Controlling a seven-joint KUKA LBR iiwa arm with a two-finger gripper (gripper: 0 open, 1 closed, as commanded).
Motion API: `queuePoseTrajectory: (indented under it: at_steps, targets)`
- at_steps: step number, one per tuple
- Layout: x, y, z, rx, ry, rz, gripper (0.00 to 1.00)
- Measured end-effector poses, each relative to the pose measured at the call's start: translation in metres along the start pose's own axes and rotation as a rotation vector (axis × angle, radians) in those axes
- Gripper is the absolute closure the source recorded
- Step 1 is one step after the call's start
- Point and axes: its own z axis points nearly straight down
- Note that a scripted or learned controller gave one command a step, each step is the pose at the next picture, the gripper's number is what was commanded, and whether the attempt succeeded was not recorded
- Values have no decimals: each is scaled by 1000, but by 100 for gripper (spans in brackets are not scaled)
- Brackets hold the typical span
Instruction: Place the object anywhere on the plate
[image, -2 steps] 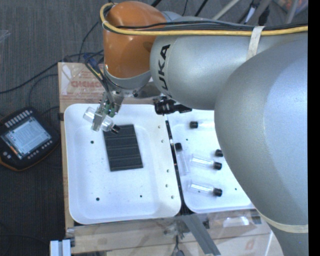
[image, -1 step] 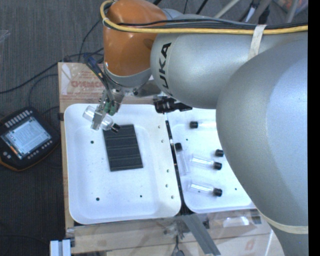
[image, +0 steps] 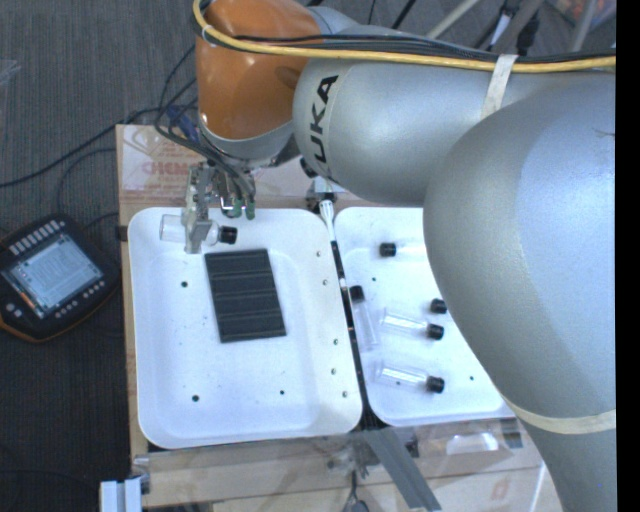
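Your arm (image: 420, 130) reaches in from the right, its hand (image: 205, 225) hanging over the far left corner of the left bin (image: 160, 400). A clear vial with a black cap (image: 200, 232) sits between its fingers, just beyond the dark ribbed plate (image: 245, 295). The arm hides much of the right bin (image: 400, 405), where more capped vials (image: 410, 378) lie. A handheld pendant (image: 45, 275) rests left of the counter (image: 150, 165).

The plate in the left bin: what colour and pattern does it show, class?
Black with ridged horizontal lines across the plate, seen in the camera view.
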Motion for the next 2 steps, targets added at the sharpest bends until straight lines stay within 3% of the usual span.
queuePoseTrajectory:
  at_steps: [2]
  targets:
    - [-1,3,-14,-9,2,1,100]
